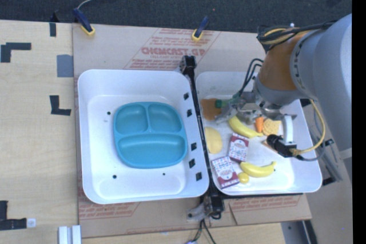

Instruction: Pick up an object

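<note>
A dark grey carpet fills the top of the view, and below it lies a pale wooden bench with a sheet of brown cardboard with red print on it, held by two clamps with yellow tips at its far edge. On the cardboard stand two shallow white plastic bins side by side. The left bin holds a light blue plastic plate with three compartments, which lies flat near the middle. The right bin holds several small toy foods. A yellow plastic banana lies tilted near the middle of this bin, and a second yellow banana lies near the front edge. Between them stands a small red and white carton, and another red and white carton lies beside it, closer to the front left corner. A pale yellow rounded piece rests near the left wall of the bin, and an orange-brown piece lies behind it. The grey arm with the orange band comes in from the right, above the right bin. Its gripper is low over the objects, just beside the upper banana and a small orange piece. Whether the gripper is clenched or released, I cannot tell, because the wrist hides it.
</note>
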Robot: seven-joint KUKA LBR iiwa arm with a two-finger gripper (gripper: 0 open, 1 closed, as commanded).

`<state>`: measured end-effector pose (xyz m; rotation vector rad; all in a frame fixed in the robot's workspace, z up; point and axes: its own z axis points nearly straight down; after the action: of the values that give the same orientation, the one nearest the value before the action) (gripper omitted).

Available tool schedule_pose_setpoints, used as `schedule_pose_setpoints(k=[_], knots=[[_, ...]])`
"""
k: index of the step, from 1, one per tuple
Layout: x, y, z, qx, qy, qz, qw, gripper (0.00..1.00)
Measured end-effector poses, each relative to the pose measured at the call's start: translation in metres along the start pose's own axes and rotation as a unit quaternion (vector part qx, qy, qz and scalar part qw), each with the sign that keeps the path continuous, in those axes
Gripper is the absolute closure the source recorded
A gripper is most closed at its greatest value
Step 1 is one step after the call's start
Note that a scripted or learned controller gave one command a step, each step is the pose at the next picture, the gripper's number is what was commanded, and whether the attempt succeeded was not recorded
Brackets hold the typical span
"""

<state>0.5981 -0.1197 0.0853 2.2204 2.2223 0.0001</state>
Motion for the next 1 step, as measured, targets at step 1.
schedule_pose_setpoints(k=[1], knots=[[-0.001,0.0005,-0.0088,-0.001,-0.001,0.0,1.0,1.0]])
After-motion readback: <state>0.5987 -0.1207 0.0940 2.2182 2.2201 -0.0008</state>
